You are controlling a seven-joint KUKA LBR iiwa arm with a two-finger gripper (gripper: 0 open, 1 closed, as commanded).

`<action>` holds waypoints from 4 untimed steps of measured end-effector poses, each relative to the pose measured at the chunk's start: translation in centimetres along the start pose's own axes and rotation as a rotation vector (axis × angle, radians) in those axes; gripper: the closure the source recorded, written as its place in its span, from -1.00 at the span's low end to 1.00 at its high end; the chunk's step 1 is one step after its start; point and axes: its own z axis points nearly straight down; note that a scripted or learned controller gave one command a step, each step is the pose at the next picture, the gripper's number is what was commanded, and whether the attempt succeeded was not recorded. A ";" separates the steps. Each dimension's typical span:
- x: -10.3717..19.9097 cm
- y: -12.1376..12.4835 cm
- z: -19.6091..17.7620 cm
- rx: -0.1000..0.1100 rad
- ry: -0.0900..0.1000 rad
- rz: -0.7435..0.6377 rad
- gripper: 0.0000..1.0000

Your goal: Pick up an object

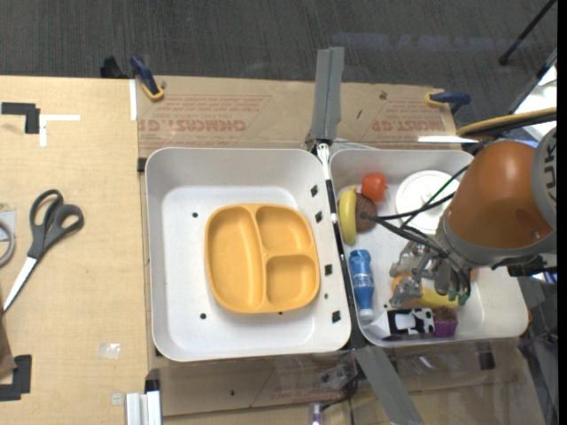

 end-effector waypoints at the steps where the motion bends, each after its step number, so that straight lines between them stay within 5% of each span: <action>1: 2.5 4.3 -8.7 0.001 0.016 -0.073 1.00; 2: -2.0 -3.6 -13.9 0.005 0.015 0.250 1.00; 3: 1.8 1.7 -8.7 0.004 0.017 0.236 1.00; 4: 4.4 12.2 -8.7 0.007 0.017 0.404 1.00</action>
